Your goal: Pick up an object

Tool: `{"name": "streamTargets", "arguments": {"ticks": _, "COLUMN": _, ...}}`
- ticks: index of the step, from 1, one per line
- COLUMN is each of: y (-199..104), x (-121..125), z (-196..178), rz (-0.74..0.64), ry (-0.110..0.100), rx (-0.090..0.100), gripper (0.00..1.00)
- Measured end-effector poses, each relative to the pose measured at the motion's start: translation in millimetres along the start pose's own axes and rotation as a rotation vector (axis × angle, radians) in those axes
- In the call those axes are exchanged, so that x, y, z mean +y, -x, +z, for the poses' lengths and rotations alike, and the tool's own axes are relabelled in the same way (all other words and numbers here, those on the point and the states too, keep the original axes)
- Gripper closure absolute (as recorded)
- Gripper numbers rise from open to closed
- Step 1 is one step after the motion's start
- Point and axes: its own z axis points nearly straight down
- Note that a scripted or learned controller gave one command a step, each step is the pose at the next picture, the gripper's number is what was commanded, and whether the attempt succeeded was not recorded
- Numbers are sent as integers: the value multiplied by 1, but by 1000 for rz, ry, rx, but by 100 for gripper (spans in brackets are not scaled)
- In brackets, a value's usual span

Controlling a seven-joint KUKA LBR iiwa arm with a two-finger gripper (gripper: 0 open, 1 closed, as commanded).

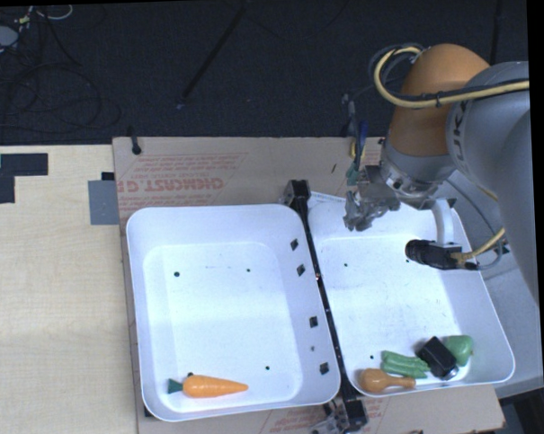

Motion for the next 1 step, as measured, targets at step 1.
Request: {"name": "streamTargets", "arguments": {"ticks": 1, "y": -35, "x": -10, "z": -124, "rz": -2, "ry": 15, "rx": 0, "gripper": 100}}
